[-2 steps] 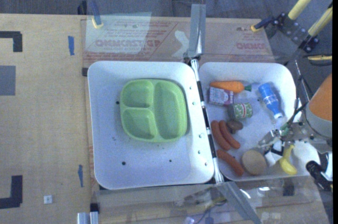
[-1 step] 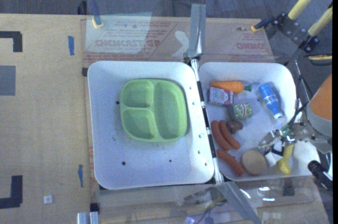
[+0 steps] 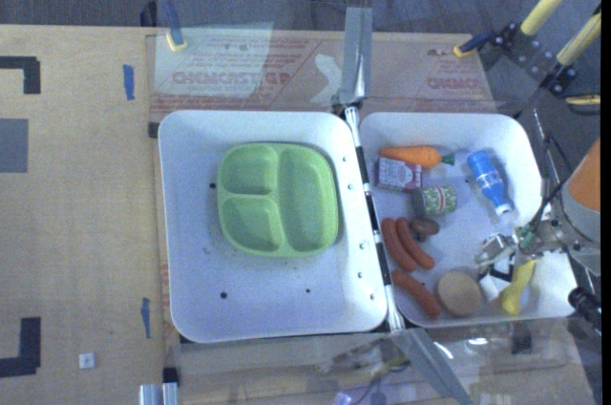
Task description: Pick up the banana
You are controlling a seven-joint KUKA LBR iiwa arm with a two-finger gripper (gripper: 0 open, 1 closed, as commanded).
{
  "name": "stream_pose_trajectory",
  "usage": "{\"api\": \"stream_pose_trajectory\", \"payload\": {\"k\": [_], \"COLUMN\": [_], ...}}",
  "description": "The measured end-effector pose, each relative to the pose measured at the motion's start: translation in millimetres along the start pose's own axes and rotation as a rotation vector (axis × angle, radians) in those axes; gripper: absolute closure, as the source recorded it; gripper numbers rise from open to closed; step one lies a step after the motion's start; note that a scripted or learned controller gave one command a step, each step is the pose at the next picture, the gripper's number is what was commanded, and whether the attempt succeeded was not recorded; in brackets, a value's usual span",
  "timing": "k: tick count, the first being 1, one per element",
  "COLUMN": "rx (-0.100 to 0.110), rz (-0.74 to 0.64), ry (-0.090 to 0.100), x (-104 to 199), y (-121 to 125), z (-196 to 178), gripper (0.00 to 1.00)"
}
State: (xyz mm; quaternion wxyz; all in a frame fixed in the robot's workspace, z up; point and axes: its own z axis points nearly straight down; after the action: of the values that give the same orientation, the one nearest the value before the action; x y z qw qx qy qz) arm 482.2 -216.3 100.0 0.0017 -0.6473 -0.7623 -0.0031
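Gripper (image 3: 504, 252) poised at the banana (image 3: 516, 287).
Fingers look spread, holding nothing; the banana lies unlifted in the right bin (image 3: 520, 138), beside the potato (image 3: 460, 292).

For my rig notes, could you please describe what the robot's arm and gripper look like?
The arm enters at the right edge, grey with an orange band above the wrist. Its gripper is a small metallic silver-grey assembly with dark parts; finer detail is too blurred to tell.

overhead camera, slanted down, both bins (image 3: 181, 231)
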Motion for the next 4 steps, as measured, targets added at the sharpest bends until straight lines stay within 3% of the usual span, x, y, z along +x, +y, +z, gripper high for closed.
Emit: {"api": "stream_pose_trajectory", "payload": {"k": [2,4], "rx": [-0.004,0.000], "rz": [-0.077,-0.276], "ry": [0.001,-0.009], "x": [0,-4], "y": [2,-1], "z": [9,-9], "gripper": [0.00,0.00]}}
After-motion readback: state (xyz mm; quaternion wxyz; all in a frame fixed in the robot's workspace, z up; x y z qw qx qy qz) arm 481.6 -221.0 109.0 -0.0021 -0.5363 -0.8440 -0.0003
